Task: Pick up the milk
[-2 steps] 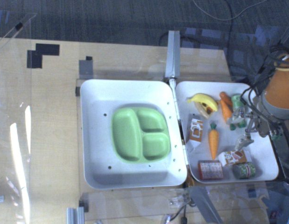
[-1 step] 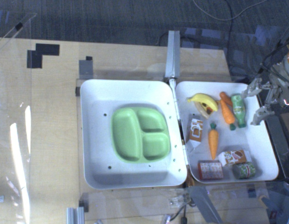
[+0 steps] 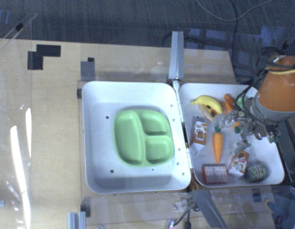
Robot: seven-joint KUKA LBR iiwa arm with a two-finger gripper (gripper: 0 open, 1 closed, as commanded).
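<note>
Two small cartons lie in the right bin (image 3: 277, 152). A white carton with red print (image 3: 239, 163) sits near the front right; this looks like the milk. A white and brown carton (image 3: 200, 132) lies by the bin's left wall. My gripper (image 3: 238, 133) hangs over the middle of the right bin, just above and behind the red-printed carton and right of the carrot (image 3: 217, 147). Nothing can be made out in its grasp. The orange band of the arm (image 3: 279, 87) covers the bin's back right corner.
A banana (image 3: 208, 104) and a second small carrot (image 3: 228, 101) lie at the back of the right bin. A red packet (image 3: 215, 173) and a dark green ball (image 3: 256, 171) rest along its front. The left bin (image 3: 97, 175) holds a green divided tray (image 3: 143, 136).
</note>
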